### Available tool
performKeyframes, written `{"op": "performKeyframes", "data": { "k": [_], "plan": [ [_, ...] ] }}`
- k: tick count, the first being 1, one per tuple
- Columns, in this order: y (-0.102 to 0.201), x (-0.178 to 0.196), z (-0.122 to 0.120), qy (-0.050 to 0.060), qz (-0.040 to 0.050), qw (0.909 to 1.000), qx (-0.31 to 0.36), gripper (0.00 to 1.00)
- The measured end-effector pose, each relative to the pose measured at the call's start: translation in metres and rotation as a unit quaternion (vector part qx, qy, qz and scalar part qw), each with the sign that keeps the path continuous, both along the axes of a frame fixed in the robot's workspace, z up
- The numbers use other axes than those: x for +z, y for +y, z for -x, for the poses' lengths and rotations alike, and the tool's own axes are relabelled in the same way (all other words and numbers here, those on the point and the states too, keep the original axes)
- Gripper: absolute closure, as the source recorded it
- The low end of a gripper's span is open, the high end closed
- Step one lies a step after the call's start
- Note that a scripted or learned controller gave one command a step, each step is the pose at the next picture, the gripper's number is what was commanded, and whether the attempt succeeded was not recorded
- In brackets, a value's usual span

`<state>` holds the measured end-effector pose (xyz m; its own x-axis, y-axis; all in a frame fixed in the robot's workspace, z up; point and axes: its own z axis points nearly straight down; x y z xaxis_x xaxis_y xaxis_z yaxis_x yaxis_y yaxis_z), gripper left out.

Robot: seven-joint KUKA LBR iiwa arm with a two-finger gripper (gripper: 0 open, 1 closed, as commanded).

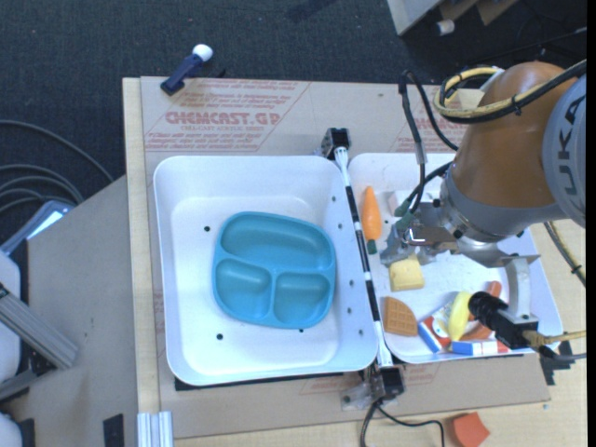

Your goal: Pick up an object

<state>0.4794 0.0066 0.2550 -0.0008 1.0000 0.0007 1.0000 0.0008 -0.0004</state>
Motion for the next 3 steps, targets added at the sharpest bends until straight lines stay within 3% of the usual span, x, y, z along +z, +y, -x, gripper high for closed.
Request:
{"op": "performKeyframes", "data": {
  "k": [1, 3],
  "plan": [
    [-0.020, 0.002, -0.012, 0.000, 0.0006, 1.0000, 0.000, 1.00],
    [-0.038, 0.010, 0.000, 0.001, 0.0004, 1.0000, -0.001, 1.00]
  ]
}}
